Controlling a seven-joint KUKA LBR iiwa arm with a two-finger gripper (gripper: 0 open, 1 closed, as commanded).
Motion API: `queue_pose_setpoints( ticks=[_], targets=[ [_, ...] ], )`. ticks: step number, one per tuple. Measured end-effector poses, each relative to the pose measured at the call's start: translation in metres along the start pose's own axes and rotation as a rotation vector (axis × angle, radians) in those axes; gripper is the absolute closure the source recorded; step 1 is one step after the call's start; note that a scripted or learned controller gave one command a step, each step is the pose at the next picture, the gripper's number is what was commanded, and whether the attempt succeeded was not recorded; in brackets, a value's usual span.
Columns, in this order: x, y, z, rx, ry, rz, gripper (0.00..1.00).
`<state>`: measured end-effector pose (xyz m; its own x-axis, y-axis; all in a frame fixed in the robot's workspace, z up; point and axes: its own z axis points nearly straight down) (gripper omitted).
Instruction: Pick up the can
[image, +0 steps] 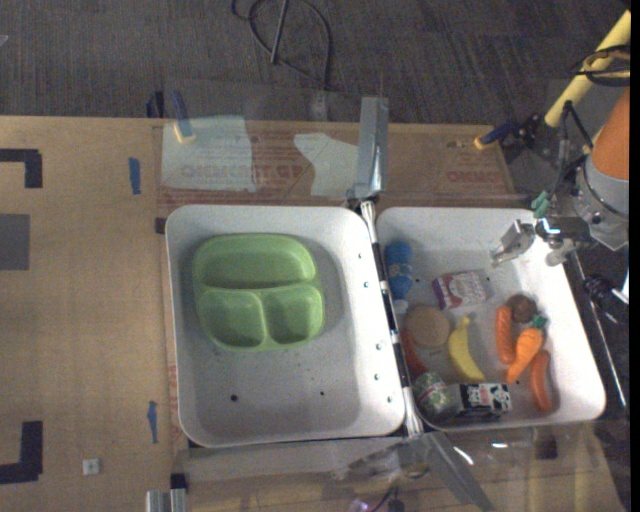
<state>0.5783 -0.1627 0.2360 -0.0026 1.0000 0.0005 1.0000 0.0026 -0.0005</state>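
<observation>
Can (432, 392): green patterned, laid at the right bin's (585, 330) front-left corner. Gripper (515, 243): raised over that bin, finger state undetermined. Worktop (80, 300): tan board, dark carpet beyond.

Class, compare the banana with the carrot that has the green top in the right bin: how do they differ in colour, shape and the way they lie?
The banana is yellow; the carrot is orange with a green top. The banana curves, while the carrot is straight and tapers. The banana lies beside the round tan piece, while the carrot lies between two other orange pieces. Both are toy foods lying flat in the right bin.
</observation>
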Motion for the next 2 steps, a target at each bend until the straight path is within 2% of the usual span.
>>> queue_pose_setpoints(
  ticks=[1,2],
  targets=[
    [0.012,0.033,0.135,-0.016,-0.004,-0.062,0.0],
    [-0.034,0.095,0.141,-0.016,0.0,0.076,0.0]
  ],
)
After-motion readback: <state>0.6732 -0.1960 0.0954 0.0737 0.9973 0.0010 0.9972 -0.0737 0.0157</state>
